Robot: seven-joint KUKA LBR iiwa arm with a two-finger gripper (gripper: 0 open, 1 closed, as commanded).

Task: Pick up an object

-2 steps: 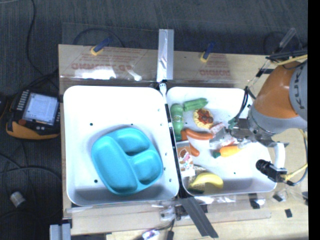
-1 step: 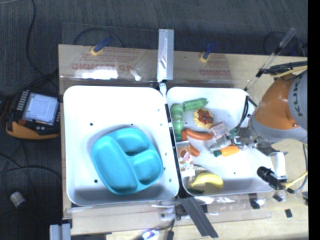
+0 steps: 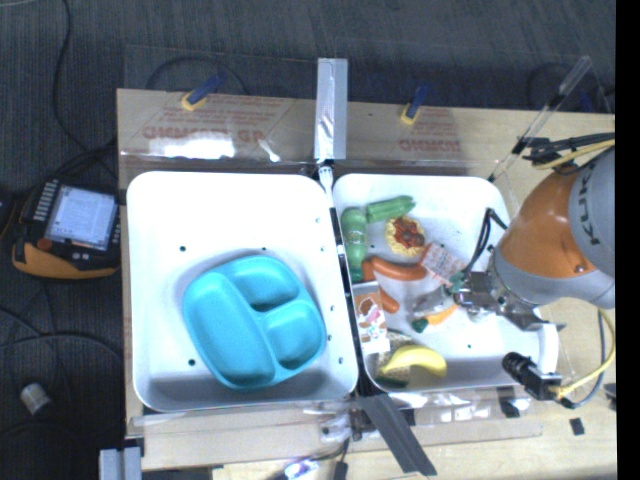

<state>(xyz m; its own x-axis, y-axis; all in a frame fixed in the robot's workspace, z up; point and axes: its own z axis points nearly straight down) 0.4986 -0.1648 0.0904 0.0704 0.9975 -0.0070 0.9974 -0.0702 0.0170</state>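
You have two white bins side by side. The left bin holds a blue tray, lying tilted toward the lower middle of the frame. The right bin holds the toys — a banana at its lower edge, a green piece near the top, a pizza slice beside it. The gripper sits low among them, right of centre; whether its jaws are released or clenched, you cannot tell.

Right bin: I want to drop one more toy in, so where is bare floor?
The right bin has bare floor along its far right corner and between the banana and the hand. Its left side is crowded: cucumber, pizza slice, sausage. The left bin is bare around the blue tray.
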